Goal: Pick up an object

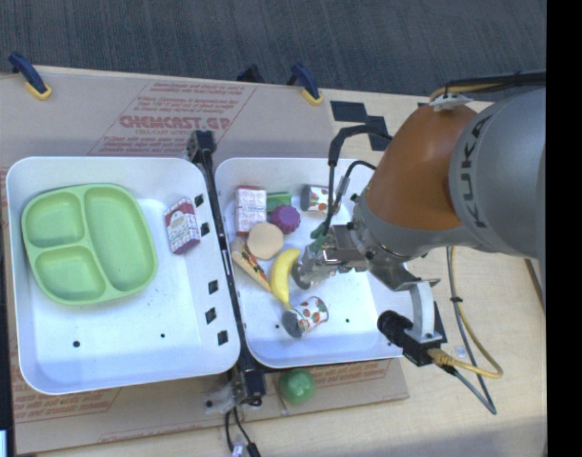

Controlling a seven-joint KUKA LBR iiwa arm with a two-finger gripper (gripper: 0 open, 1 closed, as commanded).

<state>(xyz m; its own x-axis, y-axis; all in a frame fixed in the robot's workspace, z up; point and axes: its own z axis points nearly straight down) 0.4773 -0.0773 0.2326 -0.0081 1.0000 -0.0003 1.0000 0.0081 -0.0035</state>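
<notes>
Two white bins lay side by side. The arm [462, 179] reached over the right bin [352, 346], gripper [308, 267] beside the banana [283, 274]; its grasp could not be told. The left bin [43, 350] held a green tray [86, 243] and a packet [182, 227].

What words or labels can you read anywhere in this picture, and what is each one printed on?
"CHEMCAST GP": red print on the brown board under the bins; the smaller lines around it are too blurred to read.
"KU": grey letters at the frame's edge on the arm, cut off.
Red packet in the left bin: print too small to read.
Pink-and-white packet in the right bin: unreadable.
</notes>
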